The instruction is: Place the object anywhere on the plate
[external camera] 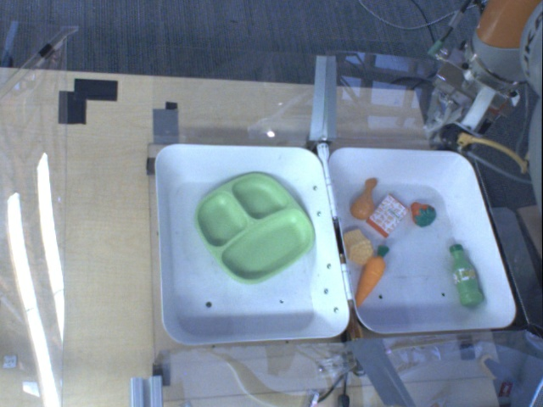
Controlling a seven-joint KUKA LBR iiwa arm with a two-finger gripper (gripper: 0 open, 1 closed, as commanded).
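Note:
A green three-compartment plate lies in the left bin. In the right bin lie a toy chicken drumstick, a small red-and-white box, a strawberry-like toy, a tan cookie-like piece, a toy carrot and a green bottle. My gripper hangs above the far right corner of the right bin, well clear of the objects. Its lower end is too small and cluttered to read.
A metal post rises behind the divider between the bins. Cables loop behind the arm, and a yellow hose runs by the right bin's far corner. Black markers sit on the bench at left.

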